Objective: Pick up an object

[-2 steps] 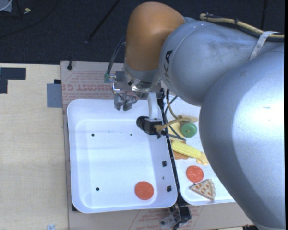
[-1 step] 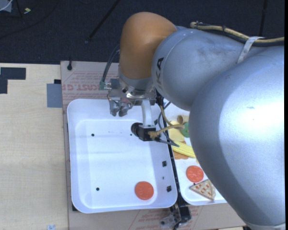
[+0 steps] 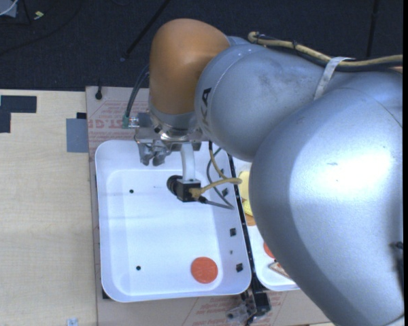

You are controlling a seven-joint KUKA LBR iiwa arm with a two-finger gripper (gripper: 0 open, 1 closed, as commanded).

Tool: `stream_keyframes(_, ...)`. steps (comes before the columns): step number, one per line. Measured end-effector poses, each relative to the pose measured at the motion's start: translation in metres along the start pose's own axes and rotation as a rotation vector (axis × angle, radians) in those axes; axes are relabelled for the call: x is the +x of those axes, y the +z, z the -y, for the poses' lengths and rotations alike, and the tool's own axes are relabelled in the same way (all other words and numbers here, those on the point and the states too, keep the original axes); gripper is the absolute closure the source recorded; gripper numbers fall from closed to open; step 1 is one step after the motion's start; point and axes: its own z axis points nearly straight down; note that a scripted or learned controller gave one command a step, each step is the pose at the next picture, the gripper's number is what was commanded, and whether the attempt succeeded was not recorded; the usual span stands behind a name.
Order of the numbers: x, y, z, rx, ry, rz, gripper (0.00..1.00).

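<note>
An orange-red disc lies flat near the front edge of the left white bin. My gripper hangs below the orange wrist band over the back of this bin, far behind the disc. A small black piece with a yellow cable sits just under the wrist; I cannot tell whether it is part of the gripper or a loose object. The big grey arm hides most of the right bin.
A yellow object peeks out at the right bin's left side, and a red-and-white item shows near its front. The divider between the bins carries black clips. Pale wooden bench lies to the left.
</note>
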Motion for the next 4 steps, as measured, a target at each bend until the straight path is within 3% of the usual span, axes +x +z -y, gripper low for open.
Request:
stream_keyframes(1,-0.017,-0.03,0.001,0.0,0.0,0.0,1.0)
stream_keyframes(2,0.018,0.028,0.001,0.005,-0.002,0.001,1.0)
stream_keyframes(3,-0.03,-0.023,0.0,-0.001,0.001,0.0,1.0)
stream_keyframes(4,-0.002,-0.019,0.0,0.0,0.0,0.0,1.0)
